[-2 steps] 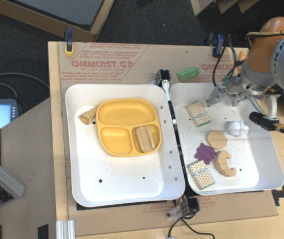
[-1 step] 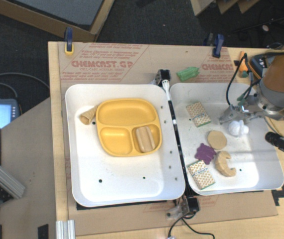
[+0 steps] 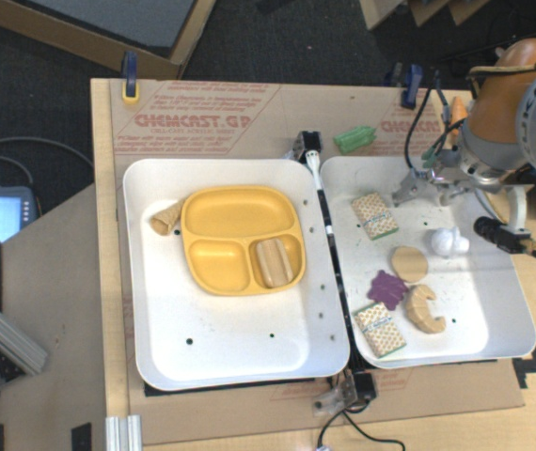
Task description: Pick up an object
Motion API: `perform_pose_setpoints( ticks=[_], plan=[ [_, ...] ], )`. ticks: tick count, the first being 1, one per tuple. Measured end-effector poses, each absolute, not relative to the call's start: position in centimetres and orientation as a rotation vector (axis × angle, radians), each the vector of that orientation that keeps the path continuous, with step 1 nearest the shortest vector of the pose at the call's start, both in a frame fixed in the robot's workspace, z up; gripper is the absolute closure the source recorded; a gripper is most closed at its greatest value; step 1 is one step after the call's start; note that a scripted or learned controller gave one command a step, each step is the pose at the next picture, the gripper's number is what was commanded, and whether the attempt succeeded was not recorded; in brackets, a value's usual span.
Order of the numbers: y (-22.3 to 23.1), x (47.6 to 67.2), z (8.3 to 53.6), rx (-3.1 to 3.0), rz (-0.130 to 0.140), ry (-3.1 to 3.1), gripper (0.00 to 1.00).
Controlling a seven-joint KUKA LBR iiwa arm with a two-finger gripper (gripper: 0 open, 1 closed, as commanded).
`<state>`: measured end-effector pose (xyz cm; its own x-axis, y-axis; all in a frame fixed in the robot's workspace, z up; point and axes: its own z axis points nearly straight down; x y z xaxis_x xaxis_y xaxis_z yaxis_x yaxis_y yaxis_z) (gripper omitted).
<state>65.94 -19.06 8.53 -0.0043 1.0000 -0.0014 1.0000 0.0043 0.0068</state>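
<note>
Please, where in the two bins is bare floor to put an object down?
Left bin: broad bare floor below the yellow divided plate. Right bin: crowded in the middle around the purple piece and round biscuit; a bare patch lies right of the white ball.

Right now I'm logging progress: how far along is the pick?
Nothing looks lifted yet. The tool hangs over the right bin's far end, near the patterned packet. The white ball, round biscuit and purple piece lie in the bin. Grasping and lifting remain.

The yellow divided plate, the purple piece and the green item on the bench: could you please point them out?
yellow divided plate (image 3: 240, 214): camera view, large top compartment.
purple piece (image 3: 387, 289): camera view, its middle.
green item (image 3: 354, 139): camera view, its middle.
</note>
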Motion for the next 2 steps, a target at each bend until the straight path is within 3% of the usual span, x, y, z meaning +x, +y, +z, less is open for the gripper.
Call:
perform_pose_setpoints(
  ticks=[1, 2],
  plan=[
    [-22.02, 60.42, 8.60, 2.224, 0.015, 2.225, 0.00],
    [-22.09, 60.58, 9.60, 2.215, 0.007, 2.223, 1.00]
  ],
)
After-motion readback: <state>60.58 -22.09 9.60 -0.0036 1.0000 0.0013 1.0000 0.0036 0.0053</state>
